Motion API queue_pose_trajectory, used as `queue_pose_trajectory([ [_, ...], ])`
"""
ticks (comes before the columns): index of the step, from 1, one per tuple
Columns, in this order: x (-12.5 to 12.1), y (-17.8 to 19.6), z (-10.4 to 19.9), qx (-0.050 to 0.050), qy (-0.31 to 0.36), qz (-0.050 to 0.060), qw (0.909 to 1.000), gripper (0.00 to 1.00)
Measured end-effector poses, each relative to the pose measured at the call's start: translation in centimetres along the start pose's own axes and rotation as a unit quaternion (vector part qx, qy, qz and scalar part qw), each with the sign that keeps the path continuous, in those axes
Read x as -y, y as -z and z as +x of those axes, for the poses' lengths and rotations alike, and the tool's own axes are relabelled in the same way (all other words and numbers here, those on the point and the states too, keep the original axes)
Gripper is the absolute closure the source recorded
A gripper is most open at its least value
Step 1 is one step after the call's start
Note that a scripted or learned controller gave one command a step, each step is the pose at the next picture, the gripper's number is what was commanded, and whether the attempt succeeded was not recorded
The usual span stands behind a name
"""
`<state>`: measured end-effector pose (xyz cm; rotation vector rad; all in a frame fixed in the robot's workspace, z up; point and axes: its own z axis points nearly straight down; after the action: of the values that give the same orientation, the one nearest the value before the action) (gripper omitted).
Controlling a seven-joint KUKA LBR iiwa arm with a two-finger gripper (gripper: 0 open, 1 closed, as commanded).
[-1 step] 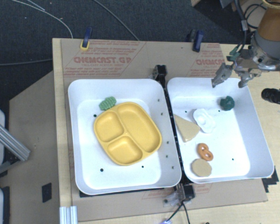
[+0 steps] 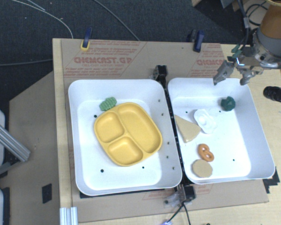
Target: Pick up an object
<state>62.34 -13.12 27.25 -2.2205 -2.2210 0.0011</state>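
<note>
My gripper hangs above the far edge of the right bin, open, with its two fingers spread and nothing between them. Just below and right of it a dark green lump lies in that bin. Further in lie a white piece, a tan wedge, an orange pretzel and a round tan cookie.
The left bin holds a yellow divided plate and a small green ridged piece at its far corner. Blue clamps and a black clip stand along the back of the board.
</note>
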Motion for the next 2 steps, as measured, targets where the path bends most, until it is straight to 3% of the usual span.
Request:
queue_pose_trajectory([
  [2, 0.7, -12.3, 1.3, -0.001, 0.000, 0.003, 1.0000, 0.00],
])
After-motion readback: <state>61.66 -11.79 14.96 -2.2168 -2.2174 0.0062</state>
